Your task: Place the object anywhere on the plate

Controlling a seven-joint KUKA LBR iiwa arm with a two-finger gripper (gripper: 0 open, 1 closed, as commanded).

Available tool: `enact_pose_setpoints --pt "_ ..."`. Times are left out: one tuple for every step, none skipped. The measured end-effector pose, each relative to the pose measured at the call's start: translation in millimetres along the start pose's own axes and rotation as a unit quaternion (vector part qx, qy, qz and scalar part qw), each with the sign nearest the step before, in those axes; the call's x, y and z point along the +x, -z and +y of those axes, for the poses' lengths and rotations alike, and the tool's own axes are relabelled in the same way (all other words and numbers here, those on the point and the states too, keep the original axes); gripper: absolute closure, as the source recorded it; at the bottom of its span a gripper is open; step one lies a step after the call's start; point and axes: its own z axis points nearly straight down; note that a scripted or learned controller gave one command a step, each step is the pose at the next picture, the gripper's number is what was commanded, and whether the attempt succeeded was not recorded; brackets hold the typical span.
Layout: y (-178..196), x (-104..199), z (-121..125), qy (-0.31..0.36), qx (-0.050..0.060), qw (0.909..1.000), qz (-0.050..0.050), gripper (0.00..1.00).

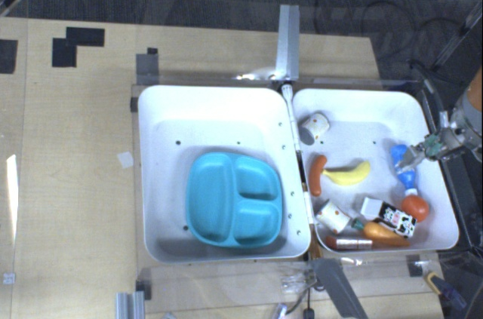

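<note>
A light blue divided plate [234,198] lies in the left bin [162,121], toward its front. The right bin [362,110] holds several small things. Among them a blue object [401,159] sits near the right wall. My gripper [417,156] reaches in over the right rim and hangs just to the right of this blue object, close to or touching it. At this size I cannot tell how its tips stand or whether anything is held.
Also in the right bin are a grey-white piece [313,127], an orange-red sausage [317,174], a yellow banana [348,173], an orange-red ball [416,207], a black-and-white packet [396,218], a carrot [381,232] and a white cylinder [332,218]. A metal post [289,38] stands behind the bins.
</note>
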Motion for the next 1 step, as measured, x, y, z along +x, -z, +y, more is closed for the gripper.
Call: enact_pose_setpoints --pt "-22.4 50.9 11.2 0.045 0.001 0.999 0.001 1.0"
